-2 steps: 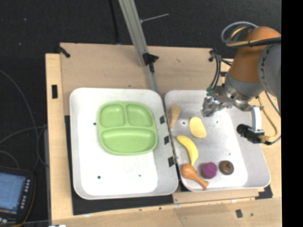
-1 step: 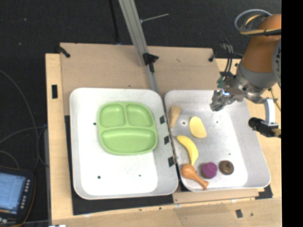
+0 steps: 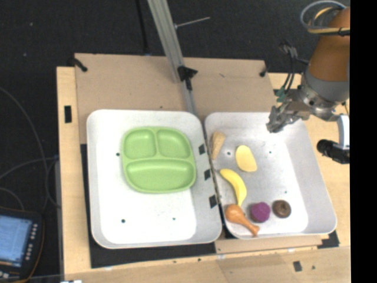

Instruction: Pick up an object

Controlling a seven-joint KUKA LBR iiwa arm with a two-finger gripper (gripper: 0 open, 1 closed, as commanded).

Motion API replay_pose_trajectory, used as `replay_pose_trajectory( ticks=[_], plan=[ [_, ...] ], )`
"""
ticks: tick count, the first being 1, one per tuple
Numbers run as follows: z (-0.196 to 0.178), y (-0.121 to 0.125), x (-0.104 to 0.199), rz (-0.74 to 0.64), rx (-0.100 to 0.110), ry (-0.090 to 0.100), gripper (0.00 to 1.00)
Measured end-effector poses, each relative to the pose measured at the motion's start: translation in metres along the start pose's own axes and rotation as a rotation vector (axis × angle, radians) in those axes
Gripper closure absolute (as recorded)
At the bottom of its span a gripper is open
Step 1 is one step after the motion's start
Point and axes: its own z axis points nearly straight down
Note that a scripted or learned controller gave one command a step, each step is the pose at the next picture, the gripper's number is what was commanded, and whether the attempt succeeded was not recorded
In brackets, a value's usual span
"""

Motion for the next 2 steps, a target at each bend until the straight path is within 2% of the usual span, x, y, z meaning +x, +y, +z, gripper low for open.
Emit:
replay_pose_trajectory(
  ticks=[1,2],
  plan=[
    [0.006,0.002,0.048,-0.007,0.004,0.002,1.0],
    [0.015,0.019,0.104,-0.009,0.003,0.003,1.0]
  ],
)
